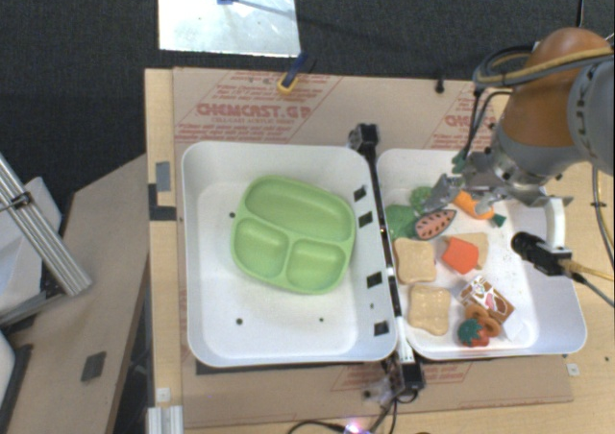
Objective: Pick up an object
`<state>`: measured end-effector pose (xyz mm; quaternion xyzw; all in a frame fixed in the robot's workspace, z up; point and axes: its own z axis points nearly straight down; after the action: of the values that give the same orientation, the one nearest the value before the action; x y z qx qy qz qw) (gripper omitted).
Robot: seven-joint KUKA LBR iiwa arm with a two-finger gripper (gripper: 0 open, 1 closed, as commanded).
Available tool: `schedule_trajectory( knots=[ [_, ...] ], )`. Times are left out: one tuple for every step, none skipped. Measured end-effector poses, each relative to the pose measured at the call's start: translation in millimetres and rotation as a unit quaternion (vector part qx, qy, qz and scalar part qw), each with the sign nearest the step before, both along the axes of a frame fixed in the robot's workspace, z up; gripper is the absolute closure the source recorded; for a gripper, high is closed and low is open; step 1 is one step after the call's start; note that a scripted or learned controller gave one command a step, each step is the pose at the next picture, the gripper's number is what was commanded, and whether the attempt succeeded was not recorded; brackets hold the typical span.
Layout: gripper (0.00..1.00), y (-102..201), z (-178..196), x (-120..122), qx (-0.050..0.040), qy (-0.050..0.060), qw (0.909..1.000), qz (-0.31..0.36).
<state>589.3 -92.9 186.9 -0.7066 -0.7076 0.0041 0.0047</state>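
gripper (468, 194) sat low over right bin (567, 326), above toy food; finger state: cannot tell.
orange carrot toy (474, 204) lay just under it, beside watermelon slice (434, 224). backing board (255, 110) read "chemcast gp".

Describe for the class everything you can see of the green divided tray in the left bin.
The green divided tray is pale green and looks like smooth moulded plastic, with rounded corners and a raised rim. Low ridges split it into three compartments: one long one along the far side and two smaller ones nearer the camera. Nothing lies in any of them. It sits flat, right way up, turned slightly askew, near the middle of the left bin, resting on the floor of that bin and apart from its walls.
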Motion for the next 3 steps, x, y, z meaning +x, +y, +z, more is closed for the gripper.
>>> schedule_trajectory(
  knots=[
    [0.0,0.3,6.1,2.5,-0.0004,-0.006,1.0,0.001],
    [0.0,1.2,-37.5,4.9,-0.0001,-0.004,1.0,0.0],
    [0.0,-8.8,-90.6,5.0,0.0,-0.003,1.0,0.0]
  ],
)
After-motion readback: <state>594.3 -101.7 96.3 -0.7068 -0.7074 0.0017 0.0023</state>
